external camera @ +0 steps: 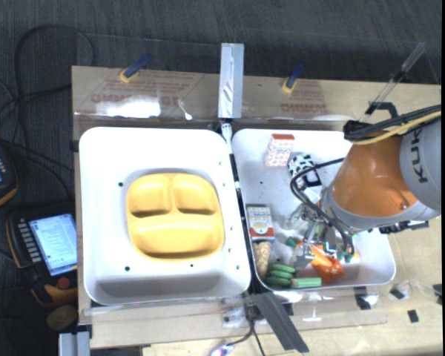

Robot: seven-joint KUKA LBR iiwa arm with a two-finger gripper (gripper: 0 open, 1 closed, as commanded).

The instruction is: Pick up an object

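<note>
Orange toy (325,262) is crowded among green pieces (283,273) in right bin (378,273); gripper (328,245) is lowered over it; grip cannot be told.

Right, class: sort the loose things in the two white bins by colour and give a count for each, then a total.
Yellow: 1, the divided tray
Green: 2, both toy vegetables
Orange: 1, toy carrot
Red and white: 2, both small cartons
Tan: 1, the corn-like piece
Total: 7

Glossy yellow plastic tray (175,213) in smooth white bin (104,154).
</note>
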